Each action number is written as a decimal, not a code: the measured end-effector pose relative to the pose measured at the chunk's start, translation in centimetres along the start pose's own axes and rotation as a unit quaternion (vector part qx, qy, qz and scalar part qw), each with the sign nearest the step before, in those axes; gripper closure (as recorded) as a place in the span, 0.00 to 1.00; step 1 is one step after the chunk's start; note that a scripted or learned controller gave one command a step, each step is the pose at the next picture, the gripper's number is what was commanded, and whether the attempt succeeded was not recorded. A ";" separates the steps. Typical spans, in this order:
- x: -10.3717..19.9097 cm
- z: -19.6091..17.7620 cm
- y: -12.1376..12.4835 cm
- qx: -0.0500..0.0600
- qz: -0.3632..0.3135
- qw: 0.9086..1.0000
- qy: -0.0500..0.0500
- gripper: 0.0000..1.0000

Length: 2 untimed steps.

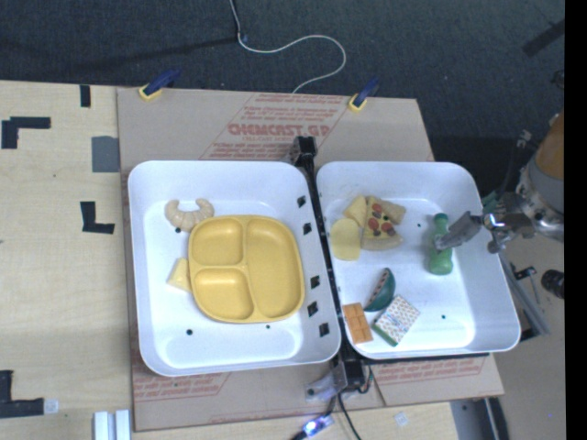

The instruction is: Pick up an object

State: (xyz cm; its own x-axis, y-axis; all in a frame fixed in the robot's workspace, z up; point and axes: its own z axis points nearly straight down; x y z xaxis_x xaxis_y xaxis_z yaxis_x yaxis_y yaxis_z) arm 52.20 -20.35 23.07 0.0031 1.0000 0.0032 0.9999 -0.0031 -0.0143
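The gripper [456, 234] reached in from the right over the right bin [459, 337], its tip touching or overlapping the top of a green bottle-shaped toy [440, 257] standing near that bin's right side; whether the tool was open, or had hold of the toy, could not be told; a pizza slice [380, 223], watermelon wedge [381, 291] and patterned packet [396, 320] lay to its left; the left bin [156, 337] held a yellow divided plate [246, 268] and a croissant [188, 213].
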 end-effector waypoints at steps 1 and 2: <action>0.0 -0.7 0.3 -0.006 -0.002 1.000 -0.002 0.00; 0.9 5.4 0.3 -0.004 -0.002 1.000 -0.001 0.00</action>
State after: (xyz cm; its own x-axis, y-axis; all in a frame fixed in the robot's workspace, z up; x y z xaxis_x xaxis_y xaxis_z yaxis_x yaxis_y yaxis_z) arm 52.41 -19.41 17.69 -0.0014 1.0000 0.0015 1.0000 0.0015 -0.0063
